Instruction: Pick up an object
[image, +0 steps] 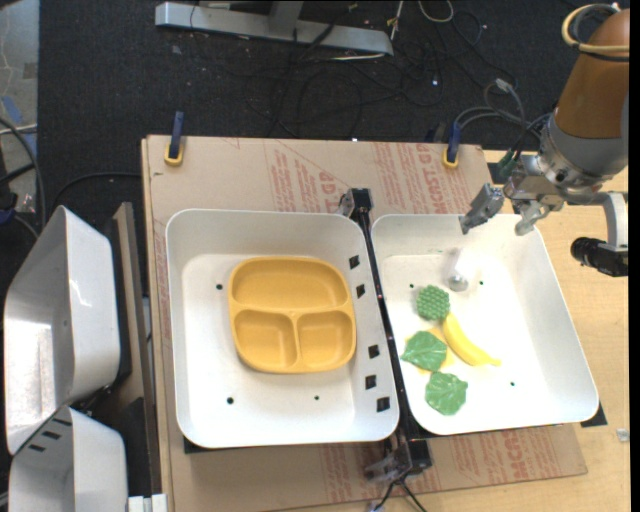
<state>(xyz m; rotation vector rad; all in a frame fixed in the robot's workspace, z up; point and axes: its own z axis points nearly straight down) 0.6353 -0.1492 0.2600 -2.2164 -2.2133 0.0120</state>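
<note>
In the right bin (560, 300) lie a yellow banana (466, 342), a round green knobbly piece (433, 302) just above it, and two green leafy pieces (425, 351) (446, 392) below. A small grey object (458, 282) rests near the bin's upper middle. My gripper (498, 214) hangs above the bin's far edge, up and to the right of the toys, open, with nothing between its fingers.
The left bin (190, 300) holds a yellow three-compartment plate (293, 313). A black divider with clips (375, 310) runs between the bins. Cardboard (260, 170) underlies both. White containers (55, 320) stand at the far left. Cables lie behind the bench.
</note>
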